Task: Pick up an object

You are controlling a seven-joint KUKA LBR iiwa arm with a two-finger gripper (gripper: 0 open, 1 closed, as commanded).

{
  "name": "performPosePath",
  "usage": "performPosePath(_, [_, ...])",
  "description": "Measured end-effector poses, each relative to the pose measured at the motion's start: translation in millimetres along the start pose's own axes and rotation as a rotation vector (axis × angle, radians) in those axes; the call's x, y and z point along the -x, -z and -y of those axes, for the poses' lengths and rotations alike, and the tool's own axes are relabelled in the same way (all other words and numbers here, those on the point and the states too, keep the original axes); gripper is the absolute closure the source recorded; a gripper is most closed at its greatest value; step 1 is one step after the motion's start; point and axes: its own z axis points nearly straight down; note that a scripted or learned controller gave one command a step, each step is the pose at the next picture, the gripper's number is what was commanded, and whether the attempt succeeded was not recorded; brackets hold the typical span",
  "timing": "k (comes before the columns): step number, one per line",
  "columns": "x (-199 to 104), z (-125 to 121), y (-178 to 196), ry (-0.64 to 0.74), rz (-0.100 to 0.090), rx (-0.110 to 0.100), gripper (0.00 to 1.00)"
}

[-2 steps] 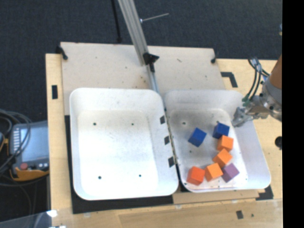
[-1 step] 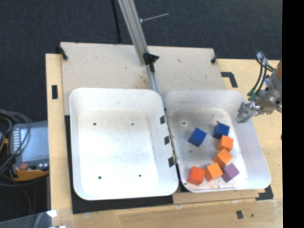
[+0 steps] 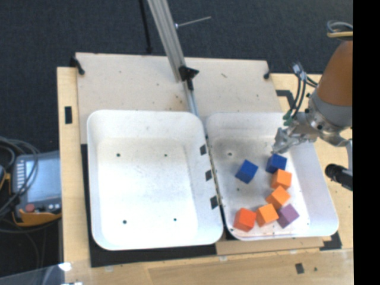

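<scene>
Camera view: 7 matte foam cubes (image 3: 281, 179)

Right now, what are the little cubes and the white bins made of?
The cubes, like the blue cube and the purple cube, look like soft foam or painted wood: matte, no shine, slightly rounded edges. I can't tell which. The right bin and left bin look like thin molded plastic: smooth white, rounded corners and a raised lip, with grey scuffs.

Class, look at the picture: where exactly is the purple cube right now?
The purple cube lies in the right-hand bin, near its front right corner, beside an orange cube on its left.
</scene>
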Motion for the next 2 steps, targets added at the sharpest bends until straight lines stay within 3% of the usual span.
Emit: performPosePath(2, [-112.4,-16.1,12.3,0.002,-0.001,0.001,1.00])
